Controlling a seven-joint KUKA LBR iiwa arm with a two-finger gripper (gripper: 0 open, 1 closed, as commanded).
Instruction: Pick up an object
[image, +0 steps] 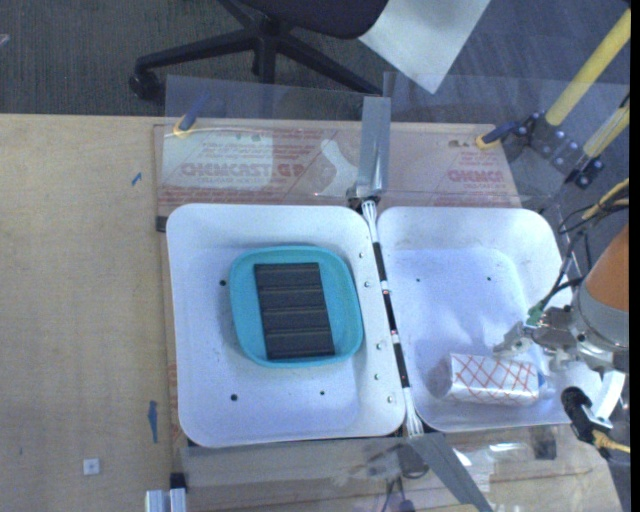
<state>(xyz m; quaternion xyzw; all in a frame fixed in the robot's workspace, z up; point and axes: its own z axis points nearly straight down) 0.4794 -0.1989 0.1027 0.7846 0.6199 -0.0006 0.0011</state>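
Target is the cylinder with the red criss-cross wrap (488, 379), lying on its side in the right bin (450, 260), near the front wall toward the front-right corner. Long axis runs roughly left-right across the view, grey end cap facing left. Gripper (527, 338) sits at the cylinder's right end, just above and behind it, close to touching; can't tell if the fingers are apart or together, the wrist hardware hides them. Nothing visibly between them, so I judge nothing is held. Arm comes in from the right, so it approaches nearly along the axis; I'd expect a grasp across the short diameter to work better than end-on. The bin floor is smooth white plastic, so the can may roll. Room is tight: front wall just beside it, open floor behind. The left bin (200, 300) holds a teal tray (245, 300) with a dark ribbed block (292, 310), well apart from the gripper.
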